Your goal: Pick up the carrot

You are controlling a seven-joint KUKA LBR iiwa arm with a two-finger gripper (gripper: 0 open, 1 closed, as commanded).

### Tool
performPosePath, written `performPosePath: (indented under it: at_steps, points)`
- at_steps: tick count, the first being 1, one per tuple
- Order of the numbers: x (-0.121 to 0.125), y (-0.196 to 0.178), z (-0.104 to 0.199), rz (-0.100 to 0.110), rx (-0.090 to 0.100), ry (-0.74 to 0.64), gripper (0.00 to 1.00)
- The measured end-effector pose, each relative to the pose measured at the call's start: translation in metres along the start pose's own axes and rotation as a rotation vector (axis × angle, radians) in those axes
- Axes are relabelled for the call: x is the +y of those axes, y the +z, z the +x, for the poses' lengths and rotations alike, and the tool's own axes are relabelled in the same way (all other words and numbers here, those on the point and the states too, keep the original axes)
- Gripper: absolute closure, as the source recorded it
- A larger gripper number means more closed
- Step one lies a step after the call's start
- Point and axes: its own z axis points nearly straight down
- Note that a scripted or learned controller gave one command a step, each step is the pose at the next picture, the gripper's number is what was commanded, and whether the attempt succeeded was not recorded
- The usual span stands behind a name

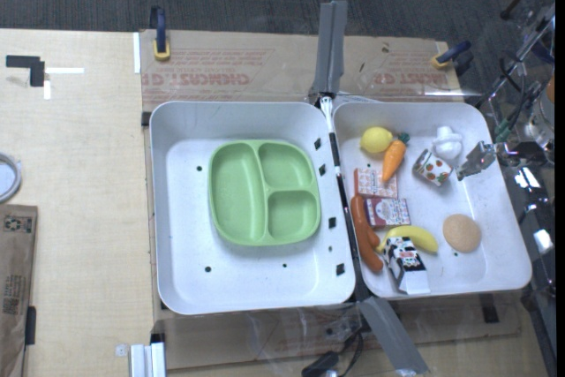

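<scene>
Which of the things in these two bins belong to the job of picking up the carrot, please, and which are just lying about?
For the job:
carrot, in the right bin
gripper, above that bin's right side, apart from the carrot

Just lying about:
lemon
banana
sausage
bread roll
two small cartons
green divided plate, in the left bin
</scene>
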Motion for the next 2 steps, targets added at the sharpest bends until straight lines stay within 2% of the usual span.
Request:
performPosePath:
  at_steps: [1,2]
  points:
    - [0.100,0.023,0.021,-0.004,-0.003,-0.196,0.00]
    - [0.094,0.085,0.068,-0.025,-0.010,-0.416,0.00]
